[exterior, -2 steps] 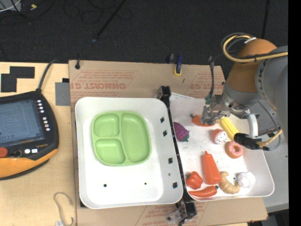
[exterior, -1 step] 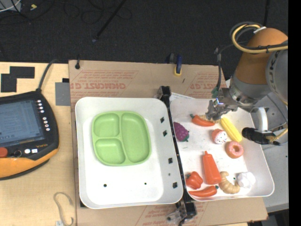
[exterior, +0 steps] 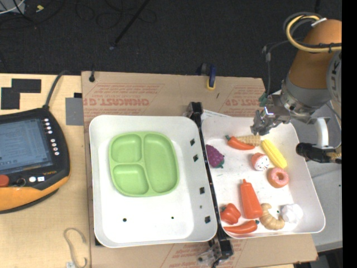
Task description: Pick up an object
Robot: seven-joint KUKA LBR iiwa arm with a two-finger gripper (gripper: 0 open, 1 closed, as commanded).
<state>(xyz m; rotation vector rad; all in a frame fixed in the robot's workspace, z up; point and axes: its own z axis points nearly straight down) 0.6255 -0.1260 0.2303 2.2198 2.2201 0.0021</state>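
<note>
The end effector (exterior: pixel 261 128) hangs over the far edge of the right white bin (exterior: pixel 312 200), just above a red plastic chilli pepper (exterior: pixel 240 143) and a yellow toy corn cob (exterior: pixel 274 153). A purple grape bunch (exterior: pixel 215 156) lies near that bin's left wall. The left white bin (exterior: pixel 106 216) carries a green three-compartment plastic tray (exterior: pixel 144 164) at its middle.

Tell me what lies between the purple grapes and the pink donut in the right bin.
In the camera view, between the grapes and the donut lies one small round white-and-red toy, left of the corn; the rest is bare bin floor.
</note>
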